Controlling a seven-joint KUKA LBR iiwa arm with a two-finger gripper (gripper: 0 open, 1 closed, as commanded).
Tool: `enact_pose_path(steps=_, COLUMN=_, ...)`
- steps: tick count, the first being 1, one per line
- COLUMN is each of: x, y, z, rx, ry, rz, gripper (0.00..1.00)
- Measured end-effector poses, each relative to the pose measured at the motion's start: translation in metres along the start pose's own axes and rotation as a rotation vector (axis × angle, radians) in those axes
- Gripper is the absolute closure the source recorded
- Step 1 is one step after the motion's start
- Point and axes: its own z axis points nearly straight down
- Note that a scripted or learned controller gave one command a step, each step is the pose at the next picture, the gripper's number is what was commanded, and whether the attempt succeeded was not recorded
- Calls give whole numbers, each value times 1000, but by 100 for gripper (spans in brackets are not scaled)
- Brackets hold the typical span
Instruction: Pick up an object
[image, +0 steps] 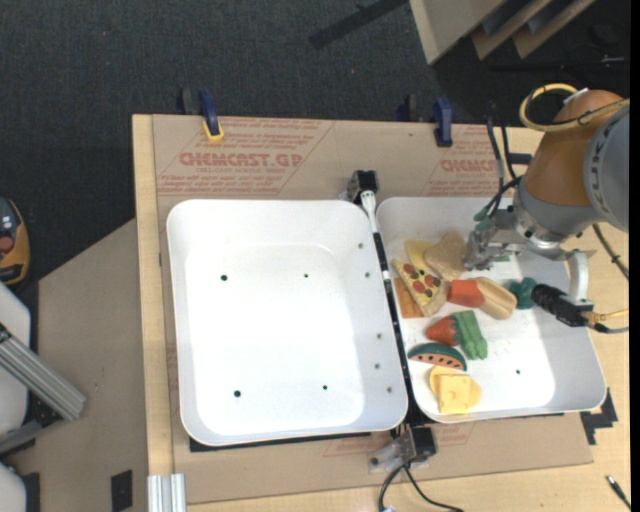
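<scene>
My gripper (487, 248) low over right bin (560, 385), upper right of frame, near pizza slice (420, 280). Jaw state: cannot tell. Nothing lifted yet.

White bins (200, 300), yellow cheese wedge (453, 389), green-rinded red watermelon slice (437, 354), red-dotted pizza slice (420, 280).

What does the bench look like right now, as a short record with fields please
arm: reaches in from the right, over the right bin
gripper: low over the toy food at the right bin's back
left bin: white, shallow
right bin contents: pizza slice, carrot, green vegetable, watermelon slice, cheese wedge
held object: cannot tell
</scene>
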Motion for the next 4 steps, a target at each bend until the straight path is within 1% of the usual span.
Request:
enact_pose_path(steps=1, x=-7, y=11, z=12, rx=4, ry=0, rz=-2, gripper=100)
enact_pose_path(steps=2, x=-14, y=25, z=12, rx=2, ry=-2, rz=-2, gripper=100)
enact_pose_path(steps=3, x=-42, y=37, z=15, rx=4, ry=-2, rz=0, gripper=100)
enact_pose_path(steps=4, x=-27, y=47, z=15, rx=5, ry=-1, rz=-2, gripper=100)
